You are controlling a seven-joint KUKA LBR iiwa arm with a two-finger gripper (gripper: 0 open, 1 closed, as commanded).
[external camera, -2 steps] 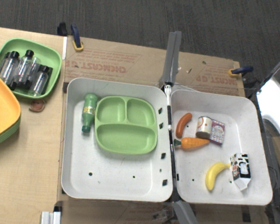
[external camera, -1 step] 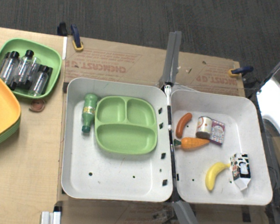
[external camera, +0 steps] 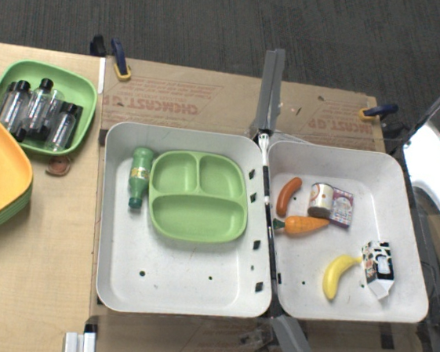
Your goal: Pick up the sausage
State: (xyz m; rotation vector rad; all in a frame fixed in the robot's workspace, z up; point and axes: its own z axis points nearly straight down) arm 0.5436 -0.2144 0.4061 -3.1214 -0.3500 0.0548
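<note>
Banana (external camera: 337, 275) nearest, on bare floor of right bin (external camera: 301, 299); glossy curved sausage (external camera: 288, 196) hugs its left wall, above the carrot (external camera: 303, 226). Jaw state: cannot tell.

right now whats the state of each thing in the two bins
sausage: lying in the right bin, untouched, beside the carrot
carrot: lying flat, just below the sausage
can: on its side
banana: lying flat, apart from the rest
milk carton: tipped over near the right wall
green bottle: lying down in the left bin
green divided plate: right way up, nothing in it
</note>
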